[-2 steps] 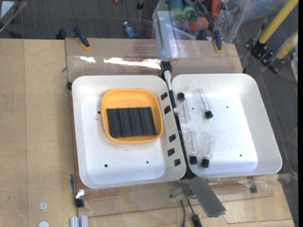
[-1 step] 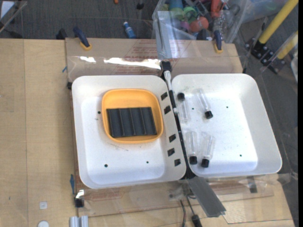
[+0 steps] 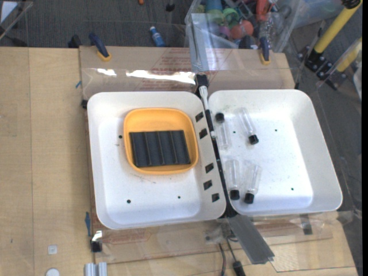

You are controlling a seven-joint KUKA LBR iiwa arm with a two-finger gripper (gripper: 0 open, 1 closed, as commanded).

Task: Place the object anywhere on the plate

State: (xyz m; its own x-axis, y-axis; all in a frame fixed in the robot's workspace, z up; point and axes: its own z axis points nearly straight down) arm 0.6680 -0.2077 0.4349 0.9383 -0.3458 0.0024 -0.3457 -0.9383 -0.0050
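Four clear vials (image 3: 248,129) in right bin (image 3: 299,148), one orange plate (image 3: 160,119) in left bin (image 3: 109,183)

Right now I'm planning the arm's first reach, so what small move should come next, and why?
Probably bring the arm over the right bin and pick one clear vial, likely the one with its black cap lying apart. The vials all lie in that bin, while the orange plate with its dark ribbed insert sits in the left bin, no vial on it.
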